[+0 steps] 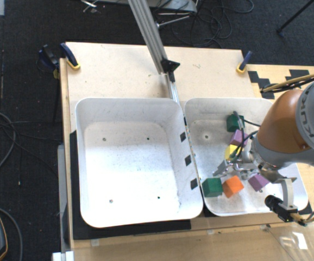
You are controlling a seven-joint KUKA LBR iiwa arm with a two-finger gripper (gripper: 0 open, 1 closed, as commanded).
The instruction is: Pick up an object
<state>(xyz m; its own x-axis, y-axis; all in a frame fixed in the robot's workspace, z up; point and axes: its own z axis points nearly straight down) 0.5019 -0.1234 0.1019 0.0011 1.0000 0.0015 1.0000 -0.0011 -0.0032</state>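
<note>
Down in the lower right of the frame, the arm's tool (234,167) hangs low in the right-hand shallow white bin (206,109), and from here I cannot tell how it is set. Just below it sit a small orange block (233,187) and a small green cube (212,187), near each other, with a purple block (258,182) further right. A dark green block (233,123) and a pinkish-purple piece (237,137) lie above. These look light, rigid and smooth-faced, probably a bit slippery; I'd pinch the orange block across two flat opposite sides.
</note>
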